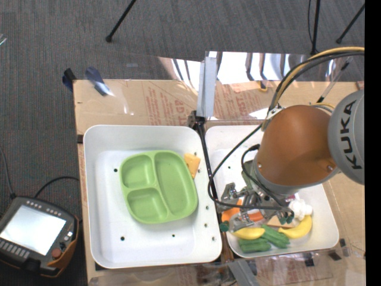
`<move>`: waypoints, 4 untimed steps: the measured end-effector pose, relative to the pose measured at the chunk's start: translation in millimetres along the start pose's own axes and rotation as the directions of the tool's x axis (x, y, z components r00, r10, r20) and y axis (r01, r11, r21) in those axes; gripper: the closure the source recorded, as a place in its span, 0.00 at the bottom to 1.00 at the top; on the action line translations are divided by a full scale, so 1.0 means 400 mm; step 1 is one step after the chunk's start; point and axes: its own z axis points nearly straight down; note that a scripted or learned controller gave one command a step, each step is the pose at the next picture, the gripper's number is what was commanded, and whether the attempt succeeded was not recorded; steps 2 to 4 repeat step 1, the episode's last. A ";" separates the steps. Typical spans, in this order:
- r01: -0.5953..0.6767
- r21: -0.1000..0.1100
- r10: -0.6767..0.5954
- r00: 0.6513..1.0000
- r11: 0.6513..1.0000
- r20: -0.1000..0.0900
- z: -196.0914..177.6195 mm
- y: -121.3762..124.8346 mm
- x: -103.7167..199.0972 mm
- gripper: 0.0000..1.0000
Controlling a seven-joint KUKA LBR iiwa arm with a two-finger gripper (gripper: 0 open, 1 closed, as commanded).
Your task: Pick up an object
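Gripper (243, 210) sits low in the right bin (331, 231), over the pile of toy food near that bin's front edge; I cannot tell from here what state it is in. Just beside it I see a yellow banana (299, 228), a green pea pod (271, 238), a yellow piece (250, 233) and an orange carrot (253, 216), crowded together, smooth plastic. My left bin (101, 243) holds a green divided plate (158, 186) with bare floor around it.
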 end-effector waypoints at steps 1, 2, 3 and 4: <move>0.125 0.002 -0.125 0.992 0.992 0.009 -0.105 0.009 -0.209 1.00; 0.125 0.002 -0.125 0.992 0.992 0.009 -0.105 0.009 -0.209 1.00; 0.125 0.002 -0.125 0.992 0.992 0.009 -0.105 0.009 -0.209 1.00; 0.125 0.002 -0.125 0.992 0.992 0.009 -0.105 0.009 -0.209 1.00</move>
